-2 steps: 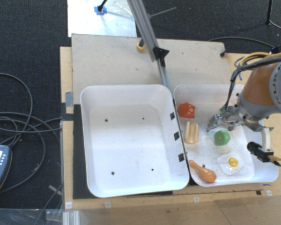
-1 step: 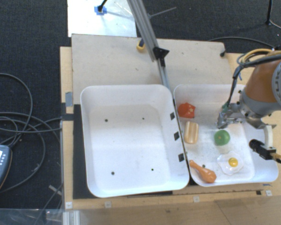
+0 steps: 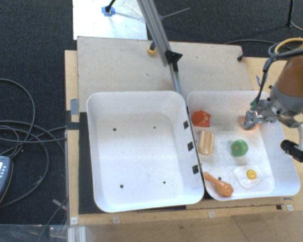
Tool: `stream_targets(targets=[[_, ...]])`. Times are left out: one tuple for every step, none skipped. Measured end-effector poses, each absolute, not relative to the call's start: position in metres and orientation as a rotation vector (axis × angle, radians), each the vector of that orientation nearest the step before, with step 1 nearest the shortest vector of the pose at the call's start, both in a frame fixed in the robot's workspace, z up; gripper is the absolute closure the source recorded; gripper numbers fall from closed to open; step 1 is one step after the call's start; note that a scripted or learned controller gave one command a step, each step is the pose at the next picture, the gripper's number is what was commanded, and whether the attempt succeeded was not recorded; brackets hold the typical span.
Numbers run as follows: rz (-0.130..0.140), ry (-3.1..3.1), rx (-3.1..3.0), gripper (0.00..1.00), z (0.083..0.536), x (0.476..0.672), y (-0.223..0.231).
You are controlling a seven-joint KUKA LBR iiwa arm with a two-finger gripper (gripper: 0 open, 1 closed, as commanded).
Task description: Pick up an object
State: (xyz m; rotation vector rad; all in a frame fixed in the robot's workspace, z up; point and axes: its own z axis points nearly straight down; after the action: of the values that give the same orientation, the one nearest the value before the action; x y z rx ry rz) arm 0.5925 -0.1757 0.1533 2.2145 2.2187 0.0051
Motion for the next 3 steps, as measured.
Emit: stream_targets(targets=[[0.007, 2.221, 2.21, 1.0, 0.218, 0.594, -0.174], [0.006, 2.222, 2.21, 1.0, 0.268, 0.599, -0.183], [0.004, 2.233, 2.21, 1.0, 0.257, 0.603, -0.123]])
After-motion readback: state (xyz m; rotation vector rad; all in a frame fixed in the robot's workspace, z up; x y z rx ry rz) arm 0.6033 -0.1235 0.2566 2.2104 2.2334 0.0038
